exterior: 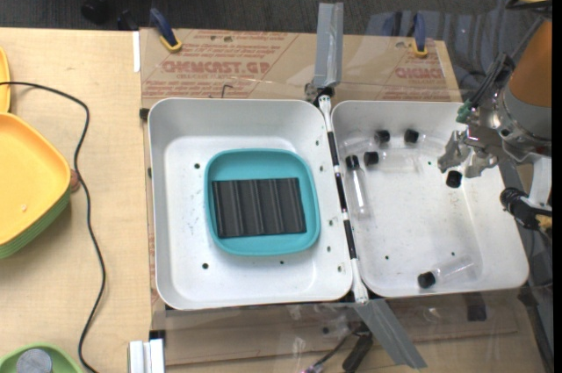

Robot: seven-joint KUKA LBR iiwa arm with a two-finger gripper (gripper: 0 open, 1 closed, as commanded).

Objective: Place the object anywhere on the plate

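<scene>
A teal plate (262, 203) with a dark ridged centre lies in the left bin (176, 187). Several clear tubes with black caps lie in the right bin (492, 257): two caps at the back (383, 135) (411, 135), one tube along the left wall (358, 187), and one near the front (446, 273). My gripper (457, 162) hangs over the right bin's right side, far from the plate. A small black cap (453, 179) sits right under the gripper; I cannot tell whether it is held or lying on the bin floor.
A divider wall (338, 178) separates the two bins. Cardboard (263, 64) stands behind them. Yellow and green dishes (26, 187) and a black cable (88, 213) lie on the wooden table at left.
</scene>
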